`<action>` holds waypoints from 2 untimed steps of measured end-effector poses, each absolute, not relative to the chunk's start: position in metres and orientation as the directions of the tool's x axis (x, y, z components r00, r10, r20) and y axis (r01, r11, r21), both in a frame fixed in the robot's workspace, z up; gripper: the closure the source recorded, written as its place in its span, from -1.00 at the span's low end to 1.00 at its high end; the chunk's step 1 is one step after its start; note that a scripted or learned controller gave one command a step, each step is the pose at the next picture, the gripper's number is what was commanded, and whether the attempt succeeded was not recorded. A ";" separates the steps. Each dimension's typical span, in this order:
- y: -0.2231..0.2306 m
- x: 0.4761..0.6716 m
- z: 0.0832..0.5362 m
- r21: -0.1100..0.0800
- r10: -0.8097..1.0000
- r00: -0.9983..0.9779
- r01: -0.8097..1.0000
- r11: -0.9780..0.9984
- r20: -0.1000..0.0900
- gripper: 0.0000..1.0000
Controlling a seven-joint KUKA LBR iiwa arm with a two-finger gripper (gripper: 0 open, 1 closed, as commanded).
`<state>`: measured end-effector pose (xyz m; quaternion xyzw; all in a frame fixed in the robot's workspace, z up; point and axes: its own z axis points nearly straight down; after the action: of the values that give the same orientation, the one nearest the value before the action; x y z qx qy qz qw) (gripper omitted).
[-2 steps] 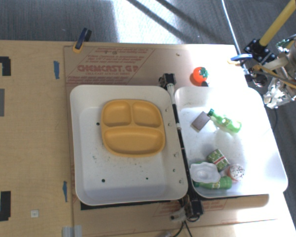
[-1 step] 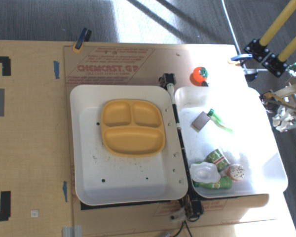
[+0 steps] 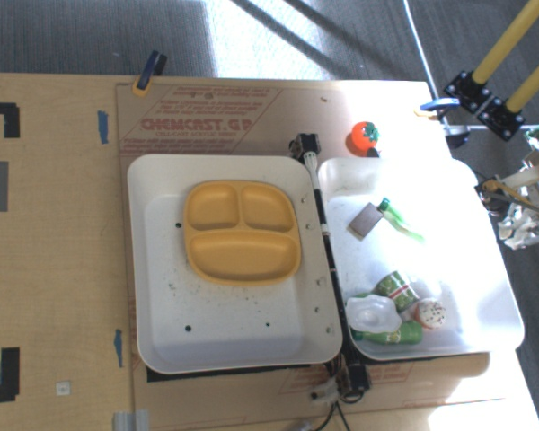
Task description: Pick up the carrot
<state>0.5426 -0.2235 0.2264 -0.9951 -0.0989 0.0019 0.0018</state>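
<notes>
Writing: red print reading "CHEMCAST" ran along the brown paper-faced sheet (image 3: 198,124) beyond the left bin; the letters after it were too faint to be sure of.
Can label: the green-and-white striped can (image 3: 395,287) carried markings too small to read.
Carrot: the small orange-red toy vegetable with a green top (image 3: 364,138), taken for the carrot, sat on the bench (image 3: 54,241) outside both bins, just beyond the far left corner of the right shallow white bin (image 3: 485,268).
Claw: could not tell its state.
Left bin: the left shallow white bin (image 3: 162,330) held a yellow three-compartment plastic plate (image 3: 242,232), set toward the far side, with bare floor around it on the near side.
Right bin: a grey rectangular block (image 3: 366,221) touched a pale green stalk-shaped piece (image 3: 402,223) mid-bin; the can, a crumpled clear wrapper (image 3: 370,314) and a white red-speckled piece (image 3: 428,312) crowded the near edge.
Edges: the bins met along a dark seam, with a black clip (image 3: 304,144) at its far end, near the carrot.
Open room: bare bench lay around the carrot toward the far edge.
</notes>
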 end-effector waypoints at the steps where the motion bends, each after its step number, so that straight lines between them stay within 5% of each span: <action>1: -0.223 0.608 0.232 0.000 0.201 0.980 0.201 -0.980 0.000 1.00; 2: -0.223 0.608 0.243 0.000 0.203 0.979 0.203 -0.979 0.000 1.00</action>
<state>0.6084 -0.2228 0.2425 -0.9948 -0.1021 -0.0002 -0.0002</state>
